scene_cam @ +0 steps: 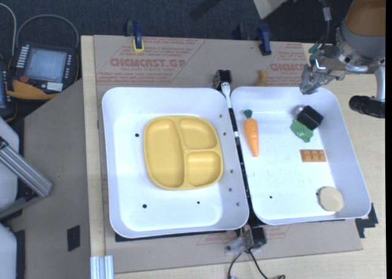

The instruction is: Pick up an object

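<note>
Black and green, the block (pixel 305 122) lay in the right bin (pixel 349 149), just below and slightly left of my fingers (pixel 310 82), which hung over the bin's far rim. Whether they were spread or closed I could not tell; nothing showed between them. The carrot (pixel 251 134) lay farther left, its long axis running toward me.

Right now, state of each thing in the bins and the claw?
Carrot: lying flat, right bin, leafy end away from camera.
Black block: resting against green piece.
Brown wafer: flat, alone.
Tan disc: flat, near corner.
Yellow divided tray: upright, left bin.
Claw: above right bin's far edge, holding nothing.
</note>
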